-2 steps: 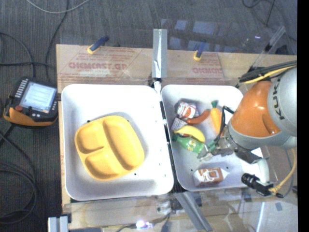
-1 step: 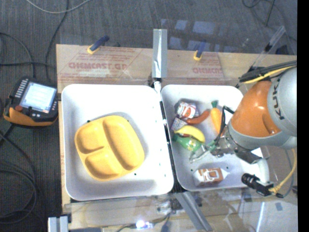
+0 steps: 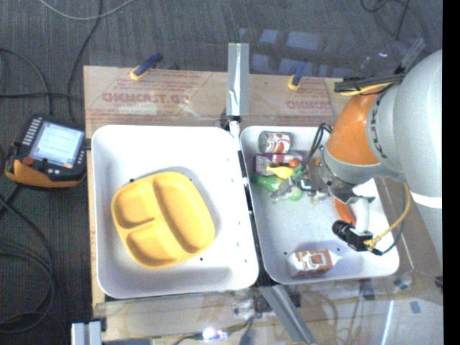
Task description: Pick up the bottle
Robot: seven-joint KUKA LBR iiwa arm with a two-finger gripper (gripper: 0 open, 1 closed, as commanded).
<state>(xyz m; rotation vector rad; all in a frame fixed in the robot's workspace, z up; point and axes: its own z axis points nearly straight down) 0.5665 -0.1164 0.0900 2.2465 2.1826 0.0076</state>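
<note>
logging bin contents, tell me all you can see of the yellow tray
The yellow tray lies flat in the left white bin, roughly centred and turned at a slant to the bin's walls. It looks like moulded plastic, rounded at the corners, with raised ridges dividing it into three compartments. It rests on the bin floor alone, apart from the walls.

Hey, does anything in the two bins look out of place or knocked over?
Nothing spilled or broken. In the right white bin, a red and white can lies on its side at the far edge, jumbled with green and yellow items. The yellow divided tray sits askew in the left white bin.
</note>
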